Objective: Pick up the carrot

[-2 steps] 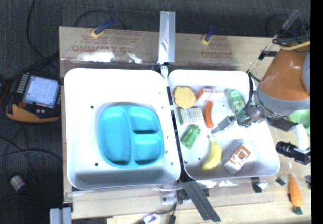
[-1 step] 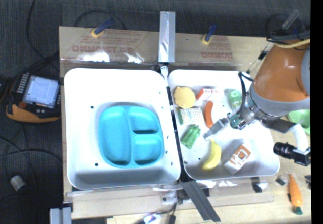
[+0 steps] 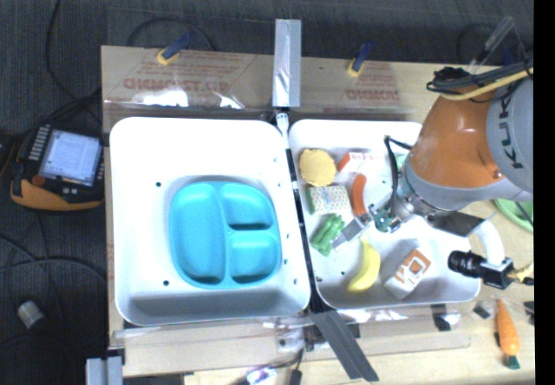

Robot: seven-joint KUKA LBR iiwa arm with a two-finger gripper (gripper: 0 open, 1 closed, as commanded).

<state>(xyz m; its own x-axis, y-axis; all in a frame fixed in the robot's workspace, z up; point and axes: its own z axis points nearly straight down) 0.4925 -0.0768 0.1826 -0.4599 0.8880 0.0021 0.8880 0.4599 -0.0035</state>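
Two white bins sat side by side on the bench point(image 3: 199, 80). The left bin point(image 3: 139, 201) held a blue tray point(image 3: 224, 232) with three compartments. The right bin point(image 3: 347, 295) held the food items.

The carrot point(image 3: 358, 192) lay in the right bin, a short orange piece standing roughly up and down in the view, just right of a pale speckled block point(image 3: 329, 199) and below a small white and red packet point(image 3: 354, 160). A round yellow bun point(image 3: 317, 166) sat at the upper left of that bin. A green vegetable point(image 3: 325, 232) lay below the speckled block, near the dividing wall. A banana point(image 3: 367, 269) lay lower down, toward the front wall, with a small white and orange box point(image 3: 408, 272) to its right.

The arm point(image 3: 455, 158) reached in from the right, its orange band over the upper right part of the bin. The pincer point(image 3: 375, 217) hung low in the bin, just right of and slightly below the carrot, above the banana. Whether its fingers were spread or pressed together could not be told; the carrot was seen beside it, not between the fingers.

A second orange carrot-like item point(image 3: 506, 333) lay outside the bins at the lower right. A handheld screen device point(image 3: 62, 162) rested on the floor to the left.
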